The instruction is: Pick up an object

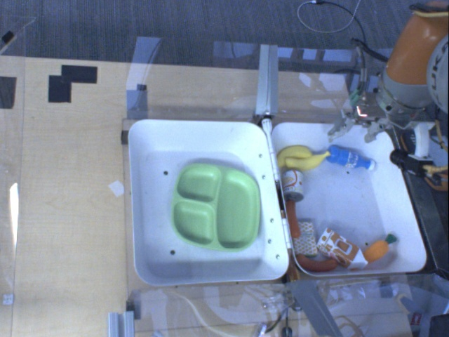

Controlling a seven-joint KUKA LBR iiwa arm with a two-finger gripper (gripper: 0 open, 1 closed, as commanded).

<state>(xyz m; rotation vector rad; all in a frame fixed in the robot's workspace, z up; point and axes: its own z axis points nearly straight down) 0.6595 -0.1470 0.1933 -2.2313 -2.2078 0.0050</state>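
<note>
Gripper: The gripper (358,125) hangs over the far edge of the right bin (393,209). Its two fingers are spread apart, and there is nothing between them.
Closest thing: A blue bottle (351,159) lies on its side just below the gripper, near it but not touching.
Next to it: A yellow banana (302,157) lies just left of the bottle, and their ends seem to touch.
Other things: A small can (292,182) sits by the bin's left wall. A carrot (379,249), a small box (337,246) and a red sausage (309,262) lie at the near end.
Left bin: The left bin (147,188) holds a green plate (217,206).
How to do it well: I think the bottle is the best pick. Come straight down over its middle, with one finger on each long side. Stay clear of the banana and the bin wall. Close gently, then lift slowly so the round bottle does not roll away.
</note>
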